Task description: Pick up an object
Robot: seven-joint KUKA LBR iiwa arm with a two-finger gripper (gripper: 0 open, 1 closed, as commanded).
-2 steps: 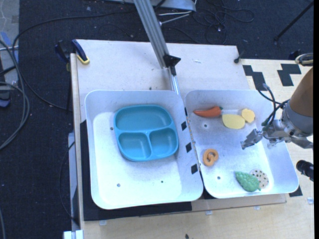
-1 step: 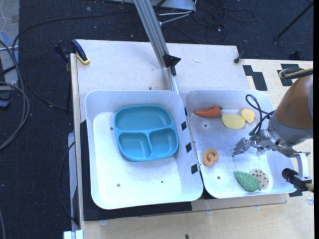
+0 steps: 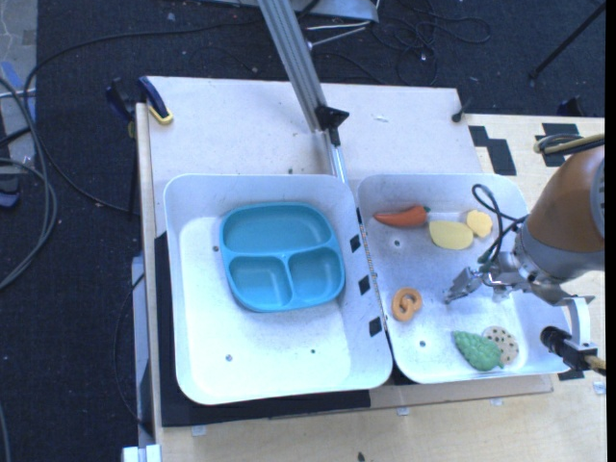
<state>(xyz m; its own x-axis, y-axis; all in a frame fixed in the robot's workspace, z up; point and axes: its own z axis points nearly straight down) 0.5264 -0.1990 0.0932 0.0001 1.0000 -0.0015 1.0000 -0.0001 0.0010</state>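
Pretzel (image 3: pixel 406 304) lies just left of pincer (image 3: pixel 466 286).

Dark speckled carpet floor (image 3: pixel 77 287) — black cables (image 3: pixel 67 176) trail across it — surrounds the pale wooden table (image 3: pixel 289 128).

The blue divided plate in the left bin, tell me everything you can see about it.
The blue divided plate is light blue, looks like smooth plastic, and has a rounded-rectangle outline with a raised rim. Ridges split it into three compartments: one long one across the far side and two smaller ones on the near side. Nothing lies in any of them. It sits flat and right way up on the floor of the left bin, toward its far right part, turned slightly askew to the bin's walls. Only the bin touches it.
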